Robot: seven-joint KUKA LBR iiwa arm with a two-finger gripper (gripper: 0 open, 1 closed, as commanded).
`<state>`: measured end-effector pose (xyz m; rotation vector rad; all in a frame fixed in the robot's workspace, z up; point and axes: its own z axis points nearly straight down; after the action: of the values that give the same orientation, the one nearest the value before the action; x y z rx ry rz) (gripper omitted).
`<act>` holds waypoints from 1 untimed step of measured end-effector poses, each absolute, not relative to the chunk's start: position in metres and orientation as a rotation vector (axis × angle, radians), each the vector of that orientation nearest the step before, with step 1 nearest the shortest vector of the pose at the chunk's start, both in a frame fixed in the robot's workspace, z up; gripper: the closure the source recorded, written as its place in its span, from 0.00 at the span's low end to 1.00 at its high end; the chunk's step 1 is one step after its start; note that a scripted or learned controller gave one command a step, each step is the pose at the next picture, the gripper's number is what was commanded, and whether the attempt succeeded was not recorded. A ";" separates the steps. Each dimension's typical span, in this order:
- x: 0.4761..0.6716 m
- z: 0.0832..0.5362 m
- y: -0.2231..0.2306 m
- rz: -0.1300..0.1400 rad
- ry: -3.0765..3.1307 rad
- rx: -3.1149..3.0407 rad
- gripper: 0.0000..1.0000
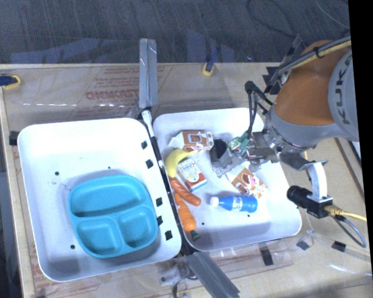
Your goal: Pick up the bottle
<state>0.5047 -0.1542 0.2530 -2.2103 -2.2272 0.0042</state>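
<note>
Camera view: bottle [237, 203] lying just below fingers [229, 155], grip state unclear.

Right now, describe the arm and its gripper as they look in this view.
The arm is grey and rounded, with a broad orange band above the wrist and dark lettering on its casing at the view's right edge. Black cables run along its upper side. The gripper is a cluster of metallic and dark parts with a small green piece on it.

Bright, even overhead light; soft shadows.
</note>
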 end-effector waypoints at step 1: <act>0.488 0.091 -0.152 0.004 -2.352 -2.080 0.00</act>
<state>0.4882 -0.1524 0.0905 -2.0797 -2.3515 0.0037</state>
